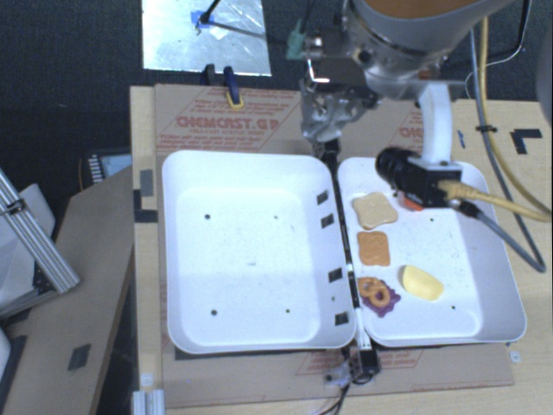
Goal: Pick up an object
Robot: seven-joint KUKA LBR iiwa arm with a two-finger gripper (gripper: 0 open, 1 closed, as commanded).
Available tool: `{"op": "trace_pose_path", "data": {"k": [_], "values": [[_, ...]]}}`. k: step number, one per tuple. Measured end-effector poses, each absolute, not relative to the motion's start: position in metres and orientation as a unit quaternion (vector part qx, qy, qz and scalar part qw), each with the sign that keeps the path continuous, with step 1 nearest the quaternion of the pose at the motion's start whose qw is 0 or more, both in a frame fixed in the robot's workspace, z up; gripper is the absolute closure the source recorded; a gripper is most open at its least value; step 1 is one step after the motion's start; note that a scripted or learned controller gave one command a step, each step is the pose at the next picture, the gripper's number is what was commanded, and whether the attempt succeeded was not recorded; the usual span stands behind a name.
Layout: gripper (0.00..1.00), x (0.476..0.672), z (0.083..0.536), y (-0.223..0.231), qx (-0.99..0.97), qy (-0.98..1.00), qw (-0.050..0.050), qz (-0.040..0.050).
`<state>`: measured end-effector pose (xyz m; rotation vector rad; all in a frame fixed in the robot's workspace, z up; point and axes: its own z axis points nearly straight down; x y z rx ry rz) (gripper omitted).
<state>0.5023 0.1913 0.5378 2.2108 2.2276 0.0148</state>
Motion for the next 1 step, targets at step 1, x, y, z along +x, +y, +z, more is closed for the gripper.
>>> {"op": "trace_pose_path", "data": {"k": [1], "values": [[1.0, 0.502, 0.5458, 0.1898, 0.704, 0.71, 0.001, 0.0027]]}}
